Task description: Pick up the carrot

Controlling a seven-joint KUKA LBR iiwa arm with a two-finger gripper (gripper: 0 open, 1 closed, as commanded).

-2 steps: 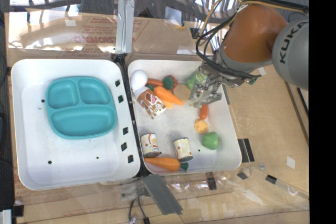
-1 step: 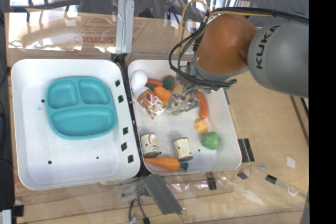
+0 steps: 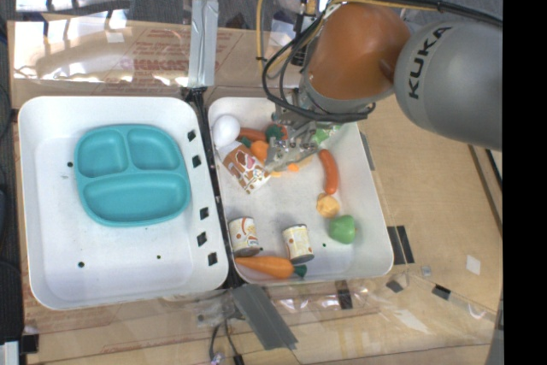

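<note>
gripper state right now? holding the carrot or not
gripper: low in the right bin, cannot be told if open, closed or holding. One carrot lies apart at the front wall.

We identify a robotics lab: KUKA arm (image 3: 444,81) at 2 o'clock, taped cardboard bench (image 3: 128,55), paired white bins (image 3: 34,184).
</note>
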